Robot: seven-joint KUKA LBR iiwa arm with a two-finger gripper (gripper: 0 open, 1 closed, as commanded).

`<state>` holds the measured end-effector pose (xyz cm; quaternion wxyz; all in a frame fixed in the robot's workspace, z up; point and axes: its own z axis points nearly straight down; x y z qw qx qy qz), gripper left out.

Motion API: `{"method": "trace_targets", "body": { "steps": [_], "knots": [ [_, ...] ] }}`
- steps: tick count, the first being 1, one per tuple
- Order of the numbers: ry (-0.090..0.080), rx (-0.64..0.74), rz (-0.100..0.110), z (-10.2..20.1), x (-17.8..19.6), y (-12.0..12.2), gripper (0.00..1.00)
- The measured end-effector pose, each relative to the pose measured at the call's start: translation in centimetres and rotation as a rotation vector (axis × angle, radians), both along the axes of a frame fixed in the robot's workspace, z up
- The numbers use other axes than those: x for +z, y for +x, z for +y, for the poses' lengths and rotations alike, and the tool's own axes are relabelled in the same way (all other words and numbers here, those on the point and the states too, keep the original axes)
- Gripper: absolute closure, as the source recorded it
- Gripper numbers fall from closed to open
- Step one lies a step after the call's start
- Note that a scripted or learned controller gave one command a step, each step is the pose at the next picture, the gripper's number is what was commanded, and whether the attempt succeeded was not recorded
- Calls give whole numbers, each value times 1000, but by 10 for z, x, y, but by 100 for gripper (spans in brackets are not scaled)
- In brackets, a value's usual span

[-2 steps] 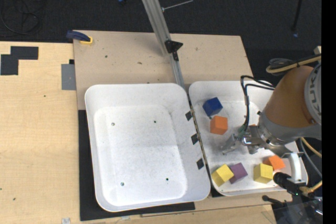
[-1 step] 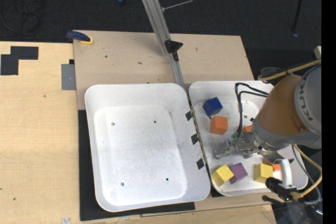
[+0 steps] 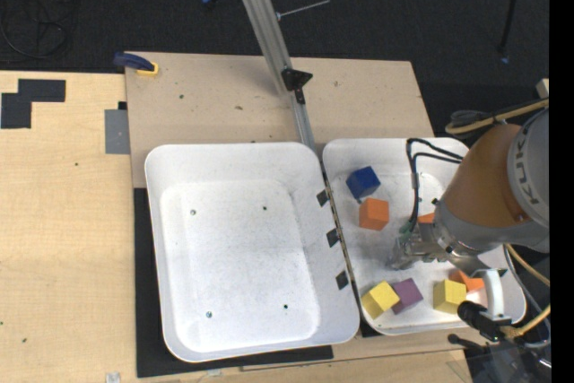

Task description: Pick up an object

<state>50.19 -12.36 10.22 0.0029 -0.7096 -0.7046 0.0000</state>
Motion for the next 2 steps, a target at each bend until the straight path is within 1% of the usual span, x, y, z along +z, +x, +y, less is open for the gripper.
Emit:
{"method": "trace_targets", "body": {
  "steps": [1, 2],
  "knots": [
    [-4, 8, -7, 4, 61, 0, 100],
    [-4, 8, -7, 8, 105, -2, 100]
  ]
}}
